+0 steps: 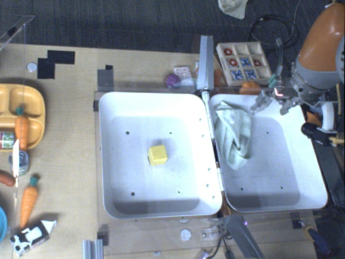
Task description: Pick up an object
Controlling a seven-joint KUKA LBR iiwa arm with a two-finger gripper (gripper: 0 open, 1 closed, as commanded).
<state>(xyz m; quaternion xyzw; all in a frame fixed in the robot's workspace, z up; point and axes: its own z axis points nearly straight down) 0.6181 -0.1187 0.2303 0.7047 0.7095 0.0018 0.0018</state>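
Note:
A small yellow block (158, 155) lies near the middle of the left white bin (116, 198). A crumpled grey-white cloth (234, 134) lies along the left side of the right white bin (302, 198). My gripper (273, 102) hangs over the back edge of the right bin, to the right of the cloth's top end and apart from it. Its two fingers are spread open with nothing between them. The grey arm with its orange band (323, 36) comes in from the upper right.
Behind the bins lie a tic-tac-toe board (243, 62), a purple object (172, 80) and a black cable (269, 23). A yellow tray (21, 115) with a toy carrot (21, 131) sits far left, another carrot (28, 197) below it.

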